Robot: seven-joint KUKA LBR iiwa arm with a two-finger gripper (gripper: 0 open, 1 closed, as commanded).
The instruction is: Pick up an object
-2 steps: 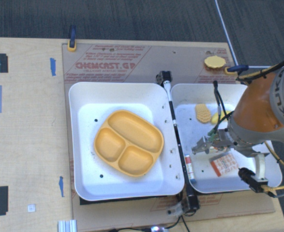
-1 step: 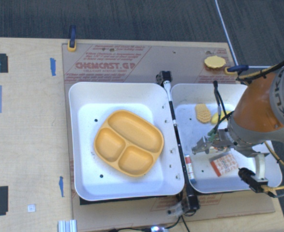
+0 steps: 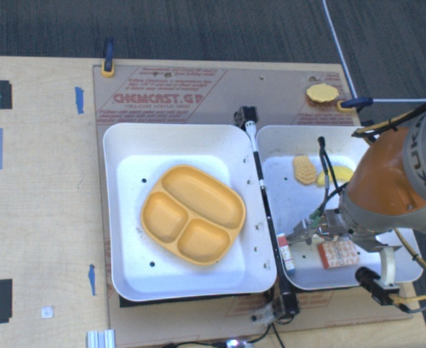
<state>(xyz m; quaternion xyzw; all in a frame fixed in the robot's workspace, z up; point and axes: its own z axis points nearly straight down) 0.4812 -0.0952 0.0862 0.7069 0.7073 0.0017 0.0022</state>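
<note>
The arm [image 3: 390, 187] hung low over the right bin [image 3: 292, 278], likely to reach a red-and-white packet [image 3: 337, 253] near its front edge. Whether it was grasping anything, I couldn't tell. A waffle [image 3: 305, 170] lay toward the back.

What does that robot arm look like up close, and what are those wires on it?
The arm is thick and rounded, grey with a broad orange band. Black cables loop beside it, and a metal pincer sits at its tip.
</note>
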